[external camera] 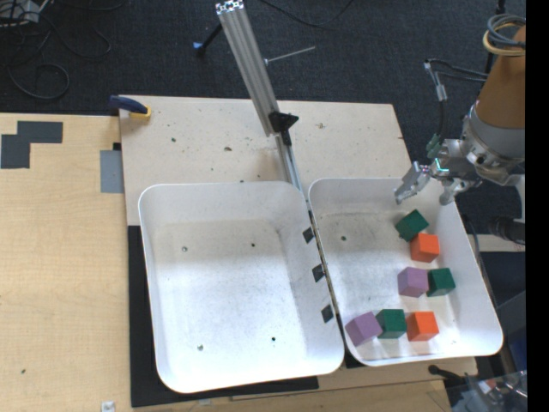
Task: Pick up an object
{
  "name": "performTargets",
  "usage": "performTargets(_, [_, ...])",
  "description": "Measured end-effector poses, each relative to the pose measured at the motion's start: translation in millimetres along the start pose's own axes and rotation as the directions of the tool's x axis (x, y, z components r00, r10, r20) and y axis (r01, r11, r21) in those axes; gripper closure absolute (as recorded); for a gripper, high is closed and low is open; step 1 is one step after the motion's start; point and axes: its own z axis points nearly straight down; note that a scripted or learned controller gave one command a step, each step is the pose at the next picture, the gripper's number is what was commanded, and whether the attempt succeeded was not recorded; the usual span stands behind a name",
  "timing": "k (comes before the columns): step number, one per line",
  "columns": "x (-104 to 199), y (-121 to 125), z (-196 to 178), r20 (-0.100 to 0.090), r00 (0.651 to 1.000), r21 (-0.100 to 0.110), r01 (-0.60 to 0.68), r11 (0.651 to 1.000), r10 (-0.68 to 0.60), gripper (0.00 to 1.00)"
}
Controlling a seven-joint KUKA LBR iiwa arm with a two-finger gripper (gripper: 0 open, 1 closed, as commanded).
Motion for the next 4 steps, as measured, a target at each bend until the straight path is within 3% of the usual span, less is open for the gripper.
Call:
performTargets(1, [0.0,0.8,-2.6,0.001,1.0,-0.004,0.001,1.0,-0.001,0.0])
performTargets(4, [3.1,6.6,159.5,-0.001,1.0,0.001,-0.001,1.0,0.001,0.0])
